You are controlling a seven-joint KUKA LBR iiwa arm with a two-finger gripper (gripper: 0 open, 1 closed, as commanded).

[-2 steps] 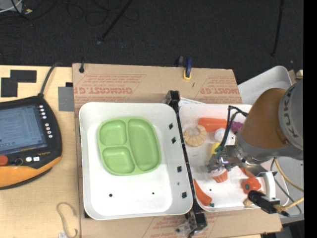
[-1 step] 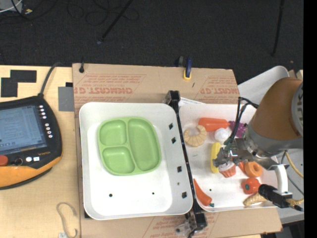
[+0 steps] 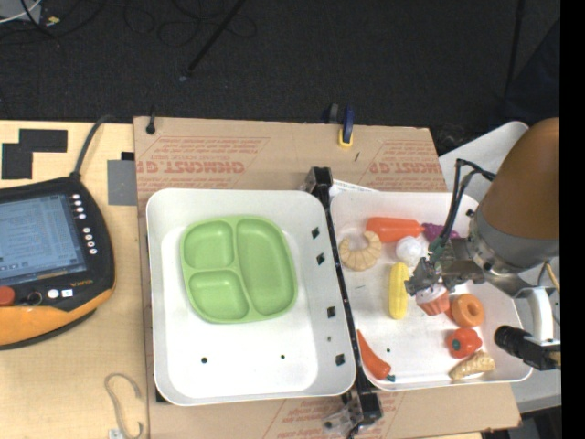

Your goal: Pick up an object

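Bench seen from above at a slant, bearing two shallow white bins side by side on cardboard. The left bin (image 3: 174,355) contains a green divided plate (image 3: 239,269) with three compartments. The right bin (image 3: 416,359) contains toy foods: an orange carrot (image 3: 394,229) near the far edge, a tan ring-shaped pastry (image 3: 359,251), a yellow corn cob (image 3: 398,290) lying lengthwise near the middle, an orange ring (image 3: 468,310), a red tomato (image 3: 463,342), a tan pastry piece (image 3: 473,366) at the near right corner, and a red-orange pepper-like piece (image 3: 374,357) against the near left wall. The grey arm (image 3: 521,204) with its orange band is seen entering from the right. The gripper (image 3: 427,280) is lowered into the right bin, just right of the corn cob and above a small red-and-white object (image 3: 433,301); a purple item (image 3: 435,234) lies just beyond it. Whether the claw is released or clenched cannot be told. A handheld control pendant (image 3: 46,259) rests on the bench to the left.
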